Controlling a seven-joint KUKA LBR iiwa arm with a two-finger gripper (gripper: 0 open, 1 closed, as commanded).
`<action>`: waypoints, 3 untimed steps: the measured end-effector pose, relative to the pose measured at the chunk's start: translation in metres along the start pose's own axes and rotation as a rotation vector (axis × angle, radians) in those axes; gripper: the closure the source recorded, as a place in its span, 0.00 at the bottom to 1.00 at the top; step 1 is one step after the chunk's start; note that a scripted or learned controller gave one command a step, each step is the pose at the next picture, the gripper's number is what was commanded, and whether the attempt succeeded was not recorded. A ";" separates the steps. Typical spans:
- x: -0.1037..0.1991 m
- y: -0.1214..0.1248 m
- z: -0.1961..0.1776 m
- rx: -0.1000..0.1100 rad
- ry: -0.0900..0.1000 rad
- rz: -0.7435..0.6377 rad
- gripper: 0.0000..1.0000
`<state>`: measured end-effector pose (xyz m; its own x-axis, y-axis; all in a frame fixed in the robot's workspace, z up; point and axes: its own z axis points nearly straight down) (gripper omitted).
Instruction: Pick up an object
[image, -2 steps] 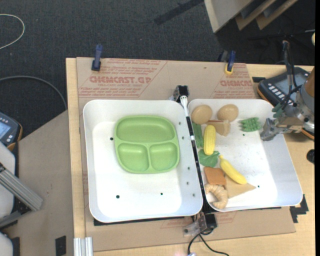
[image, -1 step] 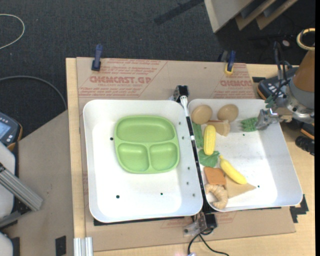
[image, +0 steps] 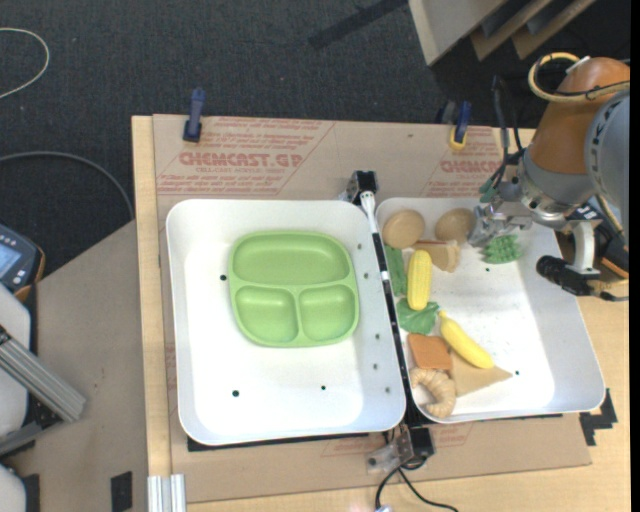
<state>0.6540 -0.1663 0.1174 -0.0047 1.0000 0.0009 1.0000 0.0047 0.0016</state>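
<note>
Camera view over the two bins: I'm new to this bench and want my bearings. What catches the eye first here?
The green divided plate lies alone in the middle of the left bin. The right bin holds toy food crowded along its left side, with a corn cob and a banana standing out in yellow. At the right bin's far corner the gripper sits over a small green item.

Tabletop (image: 300, 150), brown board printed with red lettering. Two blue clamps at its 12 o'clock edge: one (image: 193, 113) at upper left, one (image: 460, 125) at upper right. Left white bin (image: 195, 330) bearing a green divided plate (image: 294, 288) at centre. Black clips at the bins' seam, 12 o'clock (image: 363, 184) and 6 o'clock (image: 415, 441). Dark carpet (image: 150, 50) beyond.
</note>
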 end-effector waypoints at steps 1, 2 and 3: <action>-0.020 -0.072 -0.131 -0.012 -0.007 0.008 1.00; -0.013 -0.014 -0.054 0.003 -0.001 0.003 1.00; -0.061 -0.040 -0.124 -0.007 -0.008 0.009 1.00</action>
<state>0.6144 -0.2280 0.2415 0.0047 1.0000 -0.0068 1.0000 -0.0046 0.0088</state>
